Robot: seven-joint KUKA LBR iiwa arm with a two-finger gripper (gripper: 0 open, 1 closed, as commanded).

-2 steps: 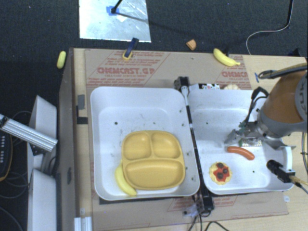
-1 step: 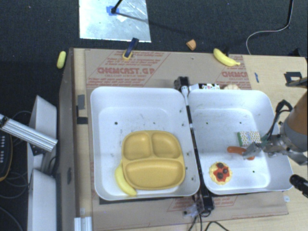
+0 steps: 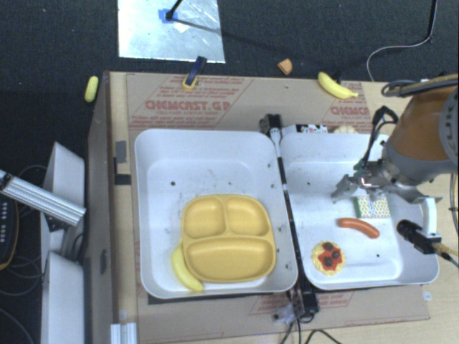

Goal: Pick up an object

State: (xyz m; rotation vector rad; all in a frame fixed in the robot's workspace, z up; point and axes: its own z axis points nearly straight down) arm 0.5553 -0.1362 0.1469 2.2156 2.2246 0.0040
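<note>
so, the claw (image 3: pixel 344 190) sits low over the right bin (image 3: pixel 315 156), right of the frame's centre, its tip aimed toward the frame's left. whether it is released or clenched cannot be told from this angle. the grey arm (image 3: pixel 423 138) with its orange band comes in from the right edge.

just to the claw's lower right lies a small green-and-white checked piece (image 3: pixel 373 206) on the bin floor. close below that piece lies a red sausage (image 3: pixel 358 226). further toward the lower edge, near the bin's front wall, sits a small round pizza (image 3: pixel 328 256) with dark toppings.

the left bin (image 3: pixel 165 156), at the frame's centre left, holds a yellow divided plate (image 3: pixel 228 236). a yellow banana (image 3: pixel 185 269) is tucked against the plate's lower-left rim.

on the brown bench top (image 3: pixel 215 99) above the bins, a second banana (image 3: pixel 336 84) lies at the upper right. on the dark floor beyond are a small orange lump (image 3: pixel 285 66), a short yellow piece (image 3: pixel 91 88) at the left, and a silver sheet (image 3: pixel 171 18) at the upper left.
</note>
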